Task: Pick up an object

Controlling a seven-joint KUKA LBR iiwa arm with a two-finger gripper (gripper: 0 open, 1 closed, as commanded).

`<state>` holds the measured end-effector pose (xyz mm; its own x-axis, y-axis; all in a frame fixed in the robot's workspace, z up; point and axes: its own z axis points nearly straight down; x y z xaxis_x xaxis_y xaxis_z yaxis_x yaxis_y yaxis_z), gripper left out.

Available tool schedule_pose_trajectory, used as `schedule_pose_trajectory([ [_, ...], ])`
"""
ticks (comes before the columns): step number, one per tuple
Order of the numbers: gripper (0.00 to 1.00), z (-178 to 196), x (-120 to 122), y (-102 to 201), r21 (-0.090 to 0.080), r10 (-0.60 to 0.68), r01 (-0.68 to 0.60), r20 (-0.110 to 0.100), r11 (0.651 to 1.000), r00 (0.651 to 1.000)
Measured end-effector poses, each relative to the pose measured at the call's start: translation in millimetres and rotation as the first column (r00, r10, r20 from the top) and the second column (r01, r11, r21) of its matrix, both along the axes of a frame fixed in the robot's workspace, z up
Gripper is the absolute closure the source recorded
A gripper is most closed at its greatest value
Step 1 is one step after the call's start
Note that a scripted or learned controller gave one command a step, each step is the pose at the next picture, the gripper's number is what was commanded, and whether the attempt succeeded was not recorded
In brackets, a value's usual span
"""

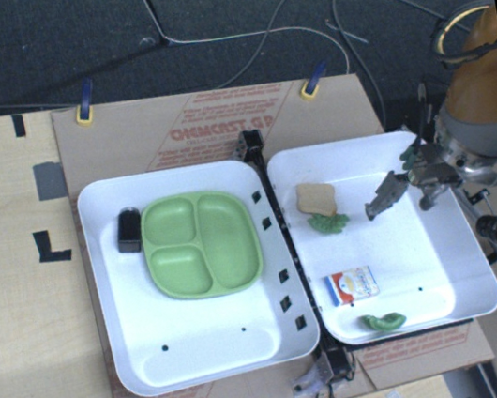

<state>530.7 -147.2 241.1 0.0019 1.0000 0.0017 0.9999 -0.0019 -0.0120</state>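
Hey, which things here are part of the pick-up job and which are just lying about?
Job:
gripper, over the right bin
tan block, right bin
green leaf, right bin
red and white packet, right bin
green pod, right bin
green plate, left bin
black block, left bin

Lying about:
cables
cardboard sheet
yellow clips

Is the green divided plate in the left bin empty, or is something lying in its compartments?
Empty. All three compartments of the green divided plate show bare green surface; the small black object lies beside it, on the bin floor.
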Motion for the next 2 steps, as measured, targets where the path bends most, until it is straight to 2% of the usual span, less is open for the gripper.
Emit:
schedule_pose_trajectory([
  [1,0.00,5,2,0,-0.002,0.003,-0.003,0.010,1.000,1.000],
  [2,0.00,-57,-5,-1,-0.001,0.002,-0.002,0.004,1.000,1.000],
])
